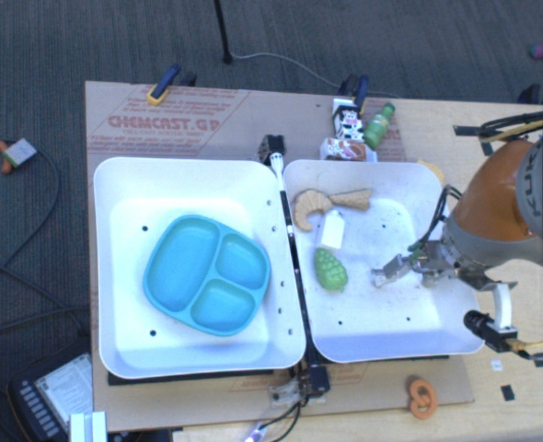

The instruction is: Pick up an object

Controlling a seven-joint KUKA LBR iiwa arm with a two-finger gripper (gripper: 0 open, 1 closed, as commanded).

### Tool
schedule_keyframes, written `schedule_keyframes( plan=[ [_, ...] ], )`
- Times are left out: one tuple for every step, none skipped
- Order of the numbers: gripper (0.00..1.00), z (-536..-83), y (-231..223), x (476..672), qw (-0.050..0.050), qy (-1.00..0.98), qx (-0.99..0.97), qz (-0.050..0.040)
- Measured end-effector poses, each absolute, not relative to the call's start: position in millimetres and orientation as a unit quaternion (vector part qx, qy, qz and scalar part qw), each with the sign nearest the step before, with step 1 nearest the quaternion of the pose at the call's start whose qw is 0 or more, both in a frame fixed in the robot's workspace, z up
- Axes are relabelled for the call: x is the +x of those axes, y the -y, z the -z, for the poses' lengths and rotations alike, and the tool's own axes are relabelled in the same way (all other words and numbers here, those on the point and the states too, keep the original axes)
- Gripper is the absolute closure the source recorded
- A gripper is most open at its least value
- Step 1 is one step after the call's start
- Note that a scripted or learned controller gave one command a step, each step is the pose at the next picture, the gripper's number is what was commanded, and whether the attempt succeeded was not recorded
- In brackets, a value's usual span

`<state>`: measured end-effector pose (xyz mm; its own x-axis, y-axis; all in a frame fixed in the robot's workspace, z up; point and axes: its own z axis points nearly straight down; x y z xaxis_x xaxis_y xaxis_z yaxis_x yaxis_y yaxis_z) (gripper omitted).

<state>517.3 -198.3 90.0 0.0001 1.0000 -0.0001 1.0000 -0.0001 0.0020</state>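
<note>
Counting three loose items in right bin [428, 334]: one green bumpy toy [330, 270], one white block [332, 230], one tan curved piece [322, 203]. One blue divided plate [207, 273] in left bin [115, 247]. Gripper [393, 271] low, apart from toy, probably open, nothing between fingers.

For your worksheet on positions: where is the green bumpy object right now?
The green bumpy object lies in the right bin, near its left wall, just below the white block.
</note>
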Motion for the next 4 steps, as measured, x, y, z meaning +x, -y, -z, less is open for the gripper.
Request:
schedule_keyframes(
  plan=[
    [1.0,-100.0,199.6,518.3,0.004,-0.707,0.707,-0.0009],
    [1.0,-137.0,130.7,599.1,0.0,-0.708,0.706,-0.0004],
    [1.0,-113.6,127.8,669.6,0.002,-0.708,0.706,-0.0008],
    [1.0,-208.4,60.7,668.9,0.002,-0.708,0.706,-0.0002]
  ],
)
